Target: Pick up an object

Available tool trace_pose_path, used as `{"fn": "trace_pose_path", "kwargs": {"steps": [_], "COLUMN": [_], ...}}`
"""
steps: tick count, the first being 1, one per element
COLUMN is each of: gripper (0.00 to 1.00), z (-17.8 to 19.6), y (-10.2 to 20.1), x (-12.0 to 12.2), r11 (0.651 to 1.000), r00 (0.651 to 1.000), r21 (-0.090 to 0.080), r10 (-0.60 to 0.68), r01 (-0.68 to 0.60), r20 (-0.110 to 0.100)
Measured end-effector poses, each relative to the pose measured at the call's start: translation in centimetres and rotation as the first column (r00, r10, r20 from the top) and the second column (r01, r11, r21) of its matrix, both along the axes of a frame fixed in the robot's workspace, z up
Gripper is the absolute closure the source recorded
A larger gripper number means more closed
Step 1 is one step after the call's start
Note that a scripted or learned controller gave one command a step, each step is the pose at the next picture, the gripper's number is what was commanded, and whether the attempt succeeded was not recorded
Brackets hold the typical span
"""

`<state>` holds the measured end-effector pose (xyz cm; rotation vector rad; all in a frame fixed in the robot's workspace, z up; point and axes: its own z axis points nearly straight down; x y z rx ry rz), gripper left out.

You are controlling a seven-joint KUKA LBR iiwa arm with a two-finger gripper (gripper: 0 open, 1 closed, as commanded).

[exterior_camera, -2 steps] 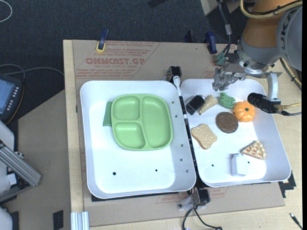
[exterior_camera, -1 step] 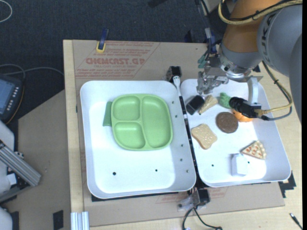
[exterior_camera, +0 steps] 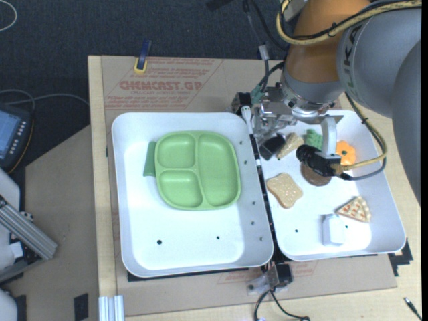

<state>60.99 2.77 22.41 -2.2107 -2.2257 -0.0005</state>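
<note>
Two white bins sit side by side below me, and my gripper [exterior_camera: 284, 136] hangs low over the upper left corner of the right bin [exterior_camera: 381, 209]. I cannot tell how my fingers stand. Just below me lies a slice of toast [exterior_camera: 285, 190]; a brown cup [exterior_camera: 314, 173] and an orange piece [exterior_camera: 345, 154] sit right of me. A pizza slice [exterior_camera: 354, 209] rests lower right. Left bin [exterior_camera: 134, 206] holds a green divided plate [exterior_camera: 197, 170].
</note>
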Motion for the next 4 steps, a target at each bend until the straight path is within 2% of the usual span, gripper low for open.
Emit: {"fn": "trace_pose_path", "kwargs": {"steps": [1,2,3,4], "gripper": [1.0,1.0,1.0,1.0], "z": [1.0,-1.0,-0.1,-0.9], "y": [-0.4,-0.1,1.0,-0.3], "x": [1.0,1.0,0.3,0.5], "r11": [1.0,1.0,1.0,1.0], "r00": [1.0,1.0,1.0,1.0], "r21": [-0.003,-0.004,-0.003,-0.004], "r10": [-0.005,-0.006,-0.005,-0.008], "r01": [0.005,0.006,0.005,0.008], "r20": [0.007,-0.002,0.0,-0.001]}}
